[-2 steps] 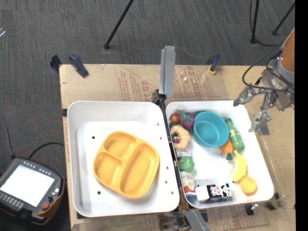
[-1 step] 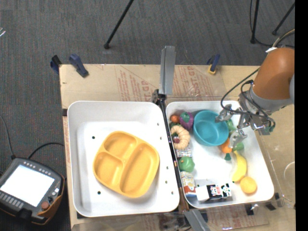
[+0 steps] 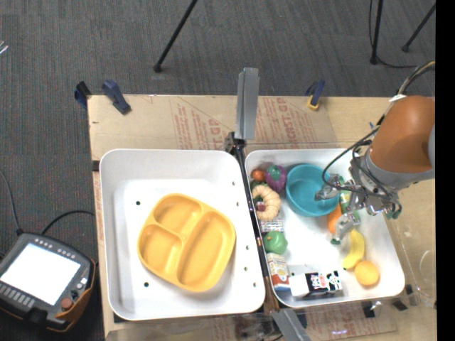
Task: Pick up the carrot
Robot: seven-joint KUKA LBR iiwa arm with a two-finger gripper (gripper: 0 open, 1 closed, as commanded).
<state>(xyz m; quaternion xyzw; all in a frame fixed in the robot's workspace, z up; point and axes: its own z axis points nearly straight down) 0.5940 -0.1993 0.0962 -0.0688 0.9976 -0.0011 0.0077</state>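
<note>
The gripper point(image 3: 346, 215) hangs low in the right bin point(image 3: 313, 254), right over the carrot point(image 3: 333, 221) (an orange sliver beside the blue bowl point(image 3: 304, 190)). Whether it grips the carrot cannot be told. A banana point(image 3: 353, 249) lies just below.

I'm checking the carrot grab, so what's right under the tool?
Under the tool an orange carrot peeks out, beside the teal bowl in the right bin. The tool covers most of the carrot, so any contact is hidden.
</note>
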